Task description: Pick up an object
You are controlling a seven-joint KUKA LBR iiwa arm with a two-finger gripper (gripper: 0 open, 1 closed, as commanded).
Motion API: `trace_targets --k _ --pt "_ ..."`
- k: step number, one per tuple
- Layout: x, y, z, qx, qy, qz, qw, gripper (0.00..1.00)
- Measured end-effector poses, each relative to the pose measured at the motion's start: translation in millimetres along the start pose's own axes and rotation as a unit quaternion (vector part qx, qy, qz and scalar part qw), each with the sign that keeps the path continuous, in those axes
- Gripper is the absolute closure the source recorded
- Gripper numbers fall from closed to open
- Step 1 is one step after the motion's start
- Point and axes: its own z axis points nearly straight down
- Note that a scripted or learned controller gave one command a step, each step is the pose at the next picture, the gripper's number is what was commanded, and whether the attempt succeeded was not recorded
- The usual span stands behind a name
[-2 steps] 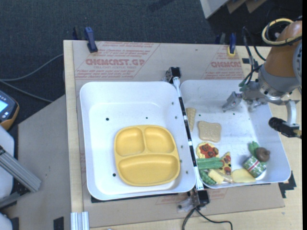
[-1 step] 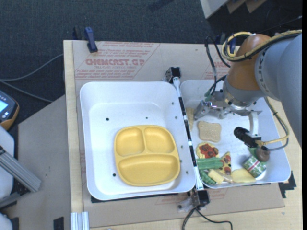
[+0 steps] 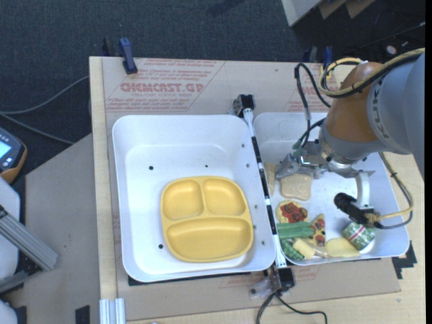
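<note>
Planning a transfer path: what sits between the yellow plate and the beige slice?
Camera view: only the two bins' adjoining rims between yellow plate and beige slice; no loose object.

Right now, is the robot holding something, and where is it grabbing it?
I cannot tell. The gripper is over the tan bread slice in the right bin, hiding any hold.

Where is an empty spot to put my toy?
The left bin has bare floor along its far side, behind the yellow plate. The right bin is crowded: toy food fills its near end, and the gripper hangs over the bread.
</note>
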Motion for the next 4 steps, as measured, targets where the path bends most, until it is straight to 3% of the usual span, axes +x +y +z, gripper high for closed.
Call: trace_targets --k 1,2,3,4 --pt "1.3 1.2 -9.7 -0.001 0.001 -0.001 1.0 1.0" --pt "23.7 -1.1 -104.7 -0.004 0.002 -0.004 1.0 1.0" --pt "11.7 90.3 -138.5 -0.004 0.001 -0.004 1.0 1.0" --pt "1.6 49.1 -176.9 0.001 0.002 -0.001 1.0 1.0"
